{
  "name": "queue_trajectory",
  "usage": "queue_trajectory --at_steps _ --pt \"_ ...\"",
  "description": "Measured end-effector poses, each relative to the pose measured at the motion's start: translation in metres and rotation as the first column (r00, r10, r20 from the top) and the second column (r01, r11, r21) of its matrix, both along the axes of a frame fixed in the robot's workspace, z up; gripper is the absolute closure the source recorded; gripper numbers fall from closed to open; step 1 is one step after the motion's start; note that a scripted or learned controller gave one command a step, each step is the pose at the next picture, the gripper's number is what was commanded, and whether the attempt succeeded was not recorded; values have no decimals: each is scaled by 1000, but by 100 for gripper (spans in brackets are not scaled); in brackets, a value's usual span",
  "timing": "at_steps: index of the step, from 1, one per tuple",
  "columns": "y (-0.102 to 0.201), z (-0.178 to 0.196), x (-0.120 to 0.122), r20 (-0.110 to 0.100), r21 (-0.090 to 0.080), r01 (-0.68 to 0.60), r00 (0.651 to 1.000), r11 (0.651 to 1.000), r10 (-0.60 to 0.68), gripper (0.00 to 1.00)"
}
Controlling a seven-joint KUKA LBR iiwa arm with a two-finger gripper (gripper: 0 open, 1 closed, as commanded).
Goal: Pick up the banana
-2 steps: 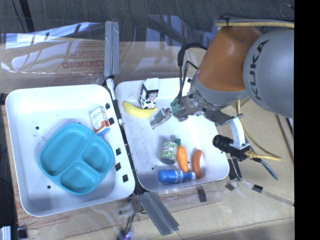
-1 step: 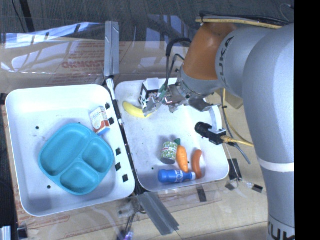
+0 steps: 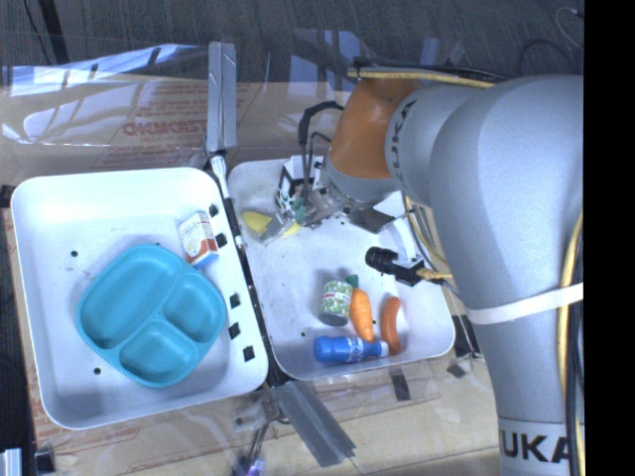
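Observation:
The yellow banana [image 3: 259, 223] lies in the right bin [image 3: 427, 340], in its far left corner close to the wall between the two bins. My gripper [image 3: 296, 209] is low over the banana's right end, touching it or nearly so. The gripper's body covers that end of the fruit, so I cannot make out a hold on it. The grey arm with its orange band comes down from the right.
Toward the right bin's front lie a green can [image 3: 337, 299], a carrot [image 3: 361, 311], a reddish sausage [image 3: 392, 323] and a blue bottle [image 3: 349, 349]. The left bin [image 3: 60, 206] holds a blue divided plate [image 3: 151, 312] and a small labelled container [image 3: 198, 237].

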State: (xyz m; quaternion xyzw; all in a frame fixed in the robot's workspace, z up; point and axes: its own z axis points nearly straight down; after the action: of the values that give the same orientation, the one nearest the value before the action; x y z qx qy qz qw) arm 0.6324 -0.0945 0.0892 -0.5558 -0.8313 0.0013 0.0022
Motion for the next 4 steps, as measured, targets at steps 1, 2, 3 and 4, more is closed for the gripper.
queue_trajectory --at_steps 1,2,3,4 --pt "-48 23 -29 1 1 -55 998 998 55 0" --pt "-8 6 14 2 0 -161 987 987 161 0" --pt "-8 14 14 1 0 -164 986 986 164 100" --pt "-8 14 14 1 0 -164 986 986 164 0"
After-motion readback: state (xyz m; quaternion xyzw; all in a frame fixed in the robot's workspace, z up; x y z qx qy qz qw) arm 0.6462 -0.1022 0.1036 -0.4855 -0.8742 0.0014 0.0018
